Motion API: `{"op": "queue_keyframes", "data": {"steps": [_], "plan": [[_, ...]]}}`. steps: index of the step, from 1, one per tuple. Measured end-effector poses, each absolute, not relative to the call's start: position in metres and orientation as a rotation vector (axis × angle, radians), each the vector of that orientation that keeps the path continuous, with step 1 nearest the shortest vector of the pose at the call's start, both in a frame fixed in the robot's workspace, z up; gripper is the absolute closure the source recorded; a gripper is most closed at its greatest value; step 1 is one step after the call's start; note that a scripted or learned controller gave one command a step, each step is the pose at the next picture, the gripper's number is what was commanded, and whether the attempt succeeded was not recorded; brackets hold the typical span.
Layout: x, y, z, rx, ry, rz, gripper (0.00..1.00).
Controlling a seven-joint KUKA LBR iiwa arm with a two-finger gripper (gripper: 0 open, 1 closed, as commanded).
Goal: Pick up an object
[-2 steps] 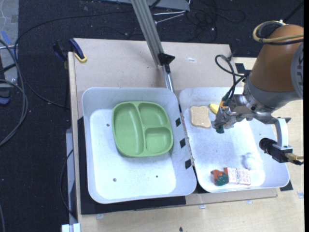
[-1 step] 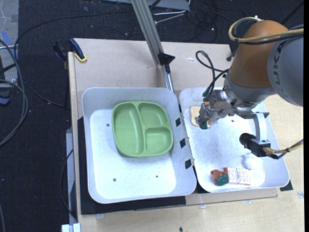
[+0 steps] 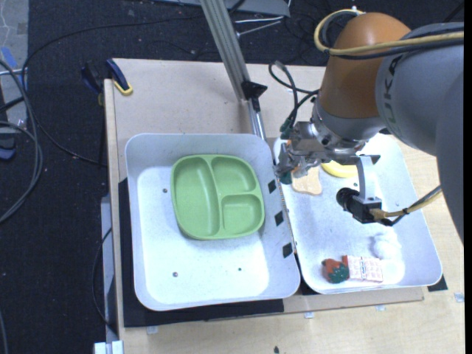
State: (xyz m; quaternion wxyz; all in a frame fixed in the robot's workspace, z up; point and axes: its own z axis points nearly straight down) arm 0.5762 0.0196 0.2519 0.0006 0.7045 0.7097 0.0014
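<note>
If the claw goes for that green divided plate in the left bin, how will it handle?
The green divided plate looks like moulded plastic, so probably stiff and fairly light. It lies flat and wide with a low rounded rim, so a top grasp would likely slip; it may slide on the left bin floor rather than tip.

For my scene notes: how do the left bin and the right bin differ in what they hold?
The left bin holds one large green divided plate; the right bin holds several small items, among them a tan piece and a yellow piece. The tool hangs above the right bin, not the left. Both bins are shallow and white.
</note>
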Motion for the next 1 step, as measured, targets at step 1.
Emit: {"op": "queue_keyframes", "data": {"steps": [1], "plan": [[0.5916, 0.0608, 0.2418, 2.214, 2.228, 0.002, 1.00]]}}
